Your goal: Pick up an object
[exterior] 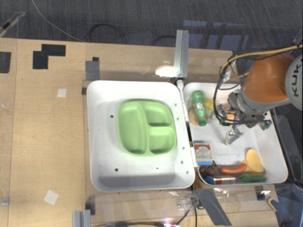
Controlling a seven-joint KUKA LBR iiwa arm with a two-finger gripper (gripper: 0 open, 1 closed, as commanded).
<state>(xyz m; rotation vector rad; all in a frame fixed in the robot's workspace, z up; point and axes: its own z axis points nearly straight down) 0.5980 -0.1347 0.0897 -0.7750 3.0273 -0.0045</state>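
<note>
Here, at this moment, the bench looked as follows.

Arm: the grey arm (284,82) with its orange band reached in from 3 o'clock and hung over the upper half of the right bin.

Gripper: the gripper (233,136) pointed down over bare white floor near the middle of the right bin (277,148); nothing lay between its fingers, and whether they were parted or closed could not be told.

Left bin: the left bin (102,136) held a green divided tray (147,126) lying flat near its middle.

Green bottle: a green bottle (199,107) lay at about 10 o'clock from the gripper, near the right bin's left wall, resting against a tan object (193,115).

Small box: a small box (202,153) with a red and blue label lay at about 8 o'clock from the gripper, against the left wall.

Bottom cluster: along the right bin's 6 o'clock edge lay a yellow piece (253,161), a red-orange sausage shape (233,169), a green piece (252,178) and some darker items too small to tell.

Contact: the gripper stood apart from all these objects.
</note>
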